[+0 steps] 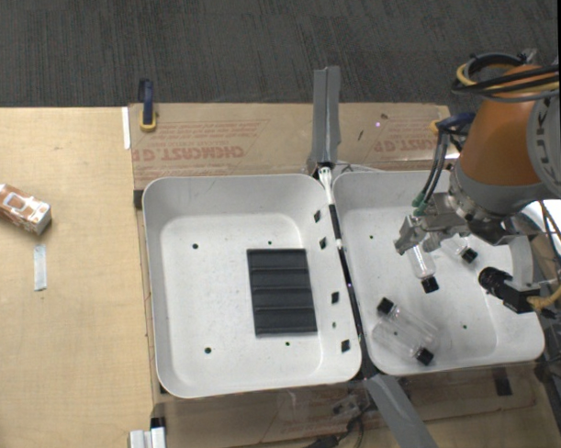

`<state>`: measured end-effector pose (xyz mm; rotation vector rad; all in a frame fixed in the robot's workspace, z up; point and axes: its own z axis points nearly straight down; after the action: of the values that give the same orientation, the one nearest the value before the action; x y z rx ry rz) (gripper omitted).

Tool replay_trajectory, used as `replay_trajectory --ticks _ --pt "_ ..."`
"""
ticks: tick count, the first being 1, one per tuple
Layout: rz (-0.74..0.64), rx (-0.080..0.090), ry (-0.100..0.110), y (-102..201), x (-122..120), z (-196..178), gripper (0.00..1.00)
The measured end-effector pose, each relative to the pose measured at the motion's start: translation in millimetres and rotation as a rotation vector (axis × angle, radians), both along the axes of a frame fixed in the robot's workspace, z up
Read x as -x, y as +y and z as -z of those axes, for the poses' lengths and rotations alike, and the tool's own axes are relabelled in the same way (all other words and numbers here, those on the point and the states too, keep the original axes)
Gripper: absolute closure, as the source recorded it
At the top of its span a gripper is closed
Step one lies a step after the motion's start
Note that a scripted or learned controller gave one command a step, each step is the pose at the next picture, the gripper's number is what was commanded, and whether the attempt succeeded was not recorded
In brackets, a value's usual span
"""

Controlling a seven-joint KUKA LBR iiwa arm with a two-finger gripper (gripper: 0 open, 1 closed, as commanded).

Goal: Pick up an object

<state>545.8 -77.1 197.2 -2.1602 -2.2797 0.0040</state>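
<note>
Gripper point(427, 259) hovers over the right white bin point(514, 348), can't tell its state. Looks like approach; next it drops onto the clear black-capped plastic vial point(406, 338).

two white bins point(173, 296), smooth moulded plastic with a faint speckle; ridged black block point(283, 291), matt; clear bottles point(406, 334) with black caps, glossy transparent plastic; bench top point(65, 364), pale wood grain; cardboard sheet point(223, 142), printed, matt brown.
</note>
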Motion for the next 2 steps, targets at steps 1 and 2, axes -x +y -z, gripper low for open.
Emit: replay_trajectory --ticks 1,2 --pt "0.0 0.0 0.0 33 -4 -2 1.0" --pt "-0.047 0.001 0.001 57 -54 -12 1.0"
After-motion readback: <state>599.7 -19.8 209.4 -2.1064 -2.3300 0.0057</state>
